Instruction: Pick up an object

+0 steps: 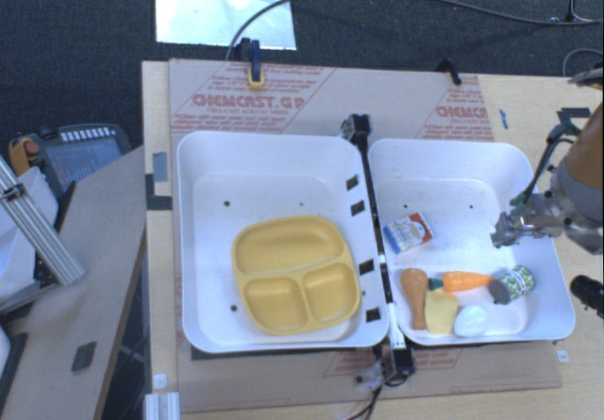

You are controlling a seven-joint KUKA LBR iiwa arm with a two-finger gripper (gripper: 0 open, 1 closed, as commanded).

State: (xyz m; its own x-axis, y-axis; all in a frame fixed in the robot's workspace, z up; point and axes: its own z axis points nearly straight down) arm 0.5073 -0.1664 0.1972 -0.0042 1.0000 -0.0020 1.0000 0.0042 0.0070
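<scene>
Camera view looks down at a slant on two shallow white bins set side by side on a cardboard-covered bench. Left bin holds a yellow divided tray with three compartments, lying toward the bin's near side. Right bin holds a cluster of small items along its near wall: a small carton with blue and red print lies nearer the middle, and below it sit a brown drumstick-shaped piece, a yellow piece, a white egg-shaped piece, an orange carrot lying crosswise, and a green-and-white can at the right end of the row. The arm comes in from the right, and the gripper hangs over the right side of the right bin, just above and beside the can, with nothing visibly between its fingers. Whether the gripper is apart or together cannot be told at this angle.
</scene>
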